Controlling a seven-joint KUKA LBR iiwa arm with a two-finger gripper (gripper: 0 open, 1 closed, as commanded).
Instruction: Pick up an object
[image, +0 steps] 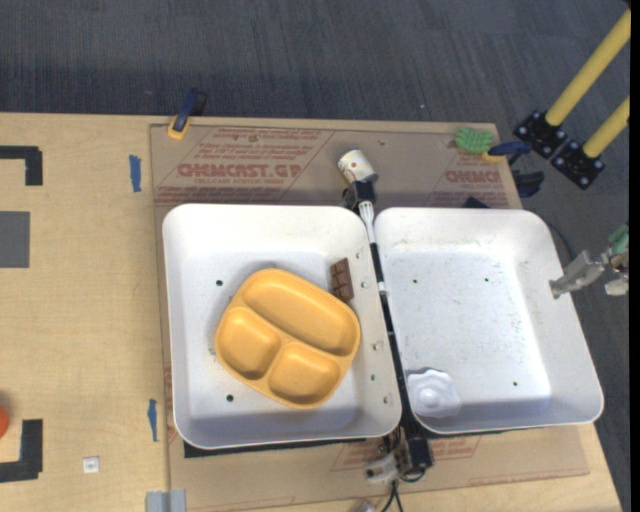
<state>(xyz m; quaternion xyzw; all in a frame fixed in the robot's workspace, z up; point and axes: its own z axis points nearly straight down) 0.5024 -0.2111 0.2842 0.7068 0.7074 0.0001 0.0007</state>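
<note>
Gripper (580, 277) at far right edge, just off right bin (500, 240) rim; can't tell its state, nothing seen in it. Small white obj (433, 391) lies in that bin's near-left corner. Left bin (200, 250): yellow divided tray (288, 335) at centre, small brown block (341, 280) just beside its upper right.

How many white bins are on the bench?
2: the shallow white left bin holds a yellow three-section plastic tray; the shallow white right bin sits beside it.
</note>
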